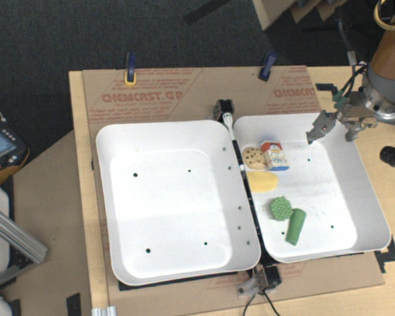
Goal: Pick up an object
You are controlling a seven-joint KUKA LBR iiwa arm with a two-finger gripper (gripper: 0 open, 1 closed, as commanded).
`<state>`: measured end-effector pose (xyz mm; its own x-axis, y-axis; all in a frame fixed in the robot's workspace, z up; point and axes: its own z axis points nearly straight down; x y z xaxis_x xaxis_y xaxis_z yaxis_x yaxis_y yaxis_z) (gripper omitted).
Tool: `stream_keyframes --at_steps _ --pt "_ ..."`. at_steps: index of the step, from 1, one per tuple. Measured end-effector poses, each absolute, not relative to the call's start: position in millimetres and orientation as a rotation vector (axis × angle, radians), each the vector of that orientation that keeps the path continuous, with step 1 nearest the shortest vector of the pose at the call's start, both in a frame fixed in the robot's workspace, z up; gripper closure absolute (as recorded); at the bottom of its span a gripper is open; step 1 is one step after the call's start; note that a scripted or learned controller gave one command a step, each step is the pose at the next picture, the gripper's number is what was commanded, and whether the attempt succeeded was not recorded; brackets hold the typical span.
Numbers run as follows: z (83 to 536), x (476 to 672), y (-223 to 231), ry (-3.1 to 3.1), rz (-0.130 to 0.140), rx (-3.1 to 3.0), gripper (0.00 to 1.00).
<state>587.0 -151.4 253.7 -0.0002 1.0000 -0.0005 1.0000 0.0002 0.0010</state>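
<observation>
Over the upper right corner of the right bin (357, 179), we see the claw (333, 128) hanging clear of the contents, its two fingers spread apart with nothing between them; one dark finger points down-left toward the bin floor and the other sits nearer the wrist. We judge this an approach posture: fingers parted to take something, the arm (385, 78) reaching in from the right and not yet down among the objects. The candidates for picking all lie in that same bin, gathered against its left wall next to the divider. A cookie (253, 158) sits touching a small red-and-white carton (274, 156); just below them lies a yellow piece (263, 181), then a green bumpy ball (280, 208), and touching it a green cylinder (295, 226) lying tilted. The claw is well apart from all of them, with open white floor between. We think the clustering matters: the carton and cookie crowd each other, so a descent there risks pushing one aside, while the cylinder's outer end looks freer. The left bin (121, 211) carries no objects we can make out, and both bins rest on a brown board on the worktop (60, 187).
</observation>
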Motion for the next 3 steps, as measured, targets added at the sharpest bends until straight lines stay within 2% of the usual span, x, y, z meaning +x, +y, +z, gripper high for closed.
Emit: stream_keyframes --at_steps 1,2,3 --pt "264.7 587.7 -151.5 2.219 0.003 2.218 1.00" --pt "374.4 550.2 -83.5 2.224 0.016 2.206 1.00" --pt "445.3 525.2 -3.1 2.229 0.016 2.205 1.00"
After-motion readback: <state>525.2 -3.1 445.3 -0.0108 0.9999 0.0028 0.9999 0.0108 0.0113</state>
